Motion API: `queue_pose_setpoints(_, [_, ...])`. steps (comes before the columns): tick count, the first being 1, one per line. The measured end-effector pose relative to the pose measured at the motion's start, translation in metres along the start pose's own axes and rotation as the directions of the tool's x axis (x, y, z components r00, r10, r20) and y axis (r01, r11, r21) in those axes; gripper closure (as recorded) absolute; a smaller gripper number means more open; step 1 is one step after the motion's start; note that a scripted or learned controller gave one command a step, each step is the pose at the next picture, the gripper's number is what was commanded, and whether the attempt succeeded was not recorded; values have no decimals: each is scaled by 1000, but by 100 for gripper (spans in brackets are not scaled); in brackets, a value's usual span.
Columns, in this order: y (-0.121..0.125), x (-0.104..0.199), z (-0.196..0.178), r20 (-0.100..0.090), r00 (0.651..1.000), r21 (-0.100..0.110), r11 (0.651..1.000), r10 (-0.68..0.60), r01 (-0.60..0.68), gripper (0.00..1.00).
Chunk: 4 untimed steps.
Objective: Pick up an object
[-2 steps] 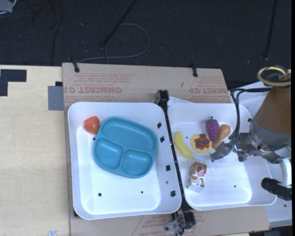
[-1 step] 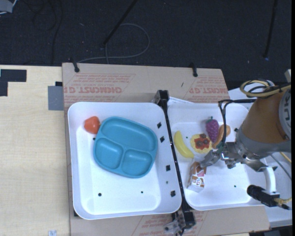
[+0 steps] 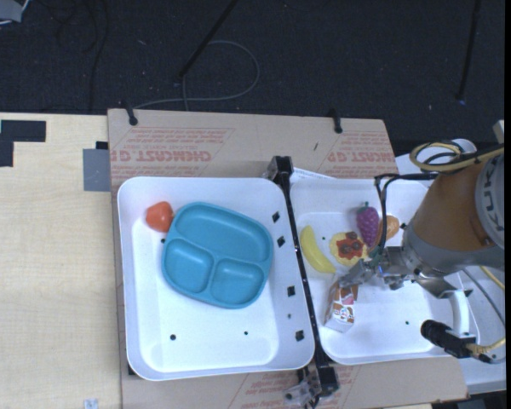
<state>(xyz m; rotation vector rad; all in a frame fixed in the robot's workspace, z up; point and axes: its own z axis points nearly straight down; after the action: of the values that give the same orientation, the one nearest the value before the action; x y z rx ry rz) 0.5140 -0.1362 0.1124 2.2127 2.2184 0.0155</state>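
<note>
Item: right bin (image 3: 383,348), contents clustered at its near-centre: banana (image 3: 315,250), a round yellow-and-red piece (image 3: 349,247), purple grapes (image 3: 369,223) with something orange (image 3: 393,226) just behind them, and a small carton (image 3: 344,306) lying tilted below the rest. Item: left bin (image 3: 145,331), holding a blue tray (image 3: 217,254) with three compartments and a red fruit (image 3: 159,216) just beside its upper-left corner. My gripper (image 3: 376,268) hangs low over the right bin, between the yellow-and-red piece and the carton; nothing shows between my fingers, and whether they stand spread or pressed together I cannot tell at this blur. No object is picked yet, by my judgement; the nearest candidates are the carton and the yellow-and-red piece. Risks: the things lie so close that closing could nudge a neighbour or catch two; the carton, lying slanted, may swivel out of a pinch; the round fruits may roll. Writing: the cardboard under the bins bears red lettering, seen upside down and not read with confidence; part of "KU" shows on my arm (image 3: 447,220); the carton's print is too small.
</note>
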Motion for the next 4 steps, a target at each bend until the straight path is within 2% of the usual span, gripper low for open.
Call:
queue_pose_setpoints(1, [2,0,-10,-2,1000,-5,1000,5,-5,100])
queue_pose_setpoints(2, [2,-7,-54,1,1000,13,1000,2,-2,100])
queue_pose_setpoints(3, [2,-15,-99,2,1000,11,1000,2,-2,100])
queue_pose_setpoints(4, [3,-16,-118,1,1000,14,1000,1,-1,100])
